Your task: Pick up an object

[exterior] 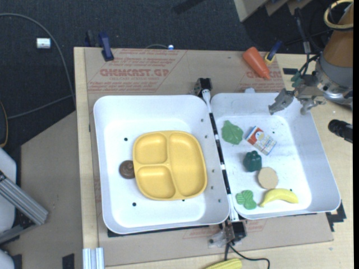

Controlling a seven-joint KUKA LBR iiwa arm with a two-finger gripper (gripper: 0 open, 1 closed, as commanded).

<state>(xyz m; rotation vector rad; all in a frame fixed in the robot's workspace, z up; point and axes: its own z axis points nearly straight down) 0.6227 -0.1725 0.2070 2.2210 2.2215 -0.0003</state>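
You had not begun the pick: the gripper [293, 101] hung spread and empty over the right bin [320, 150], every item, banana [279, 196] included, untouched.

Colours and patterns, bench with two bins

Left bin [106, 150]: white, with small dark dots; holds a plain yellow divided tray [168, 165] and a brown disc [127, 169] at the tray's left edge. Right bin [320, 156]: white; holds a light green leafy piece [231, 132], a red, white and blue printed carton [261, 139], a dark green pepper [252, 161], a tan round biscuit [268, 178], a yellow banana [280, 196] and a bright green broccoli piece [245, 199]. Bench board [140, 72]: pale tan with red lettering. Orange carrot [256, 63] in the upper right of the frame. Blue clamp [105, 46] in the upper left. Floor [45, 83]: dark blue-grey.
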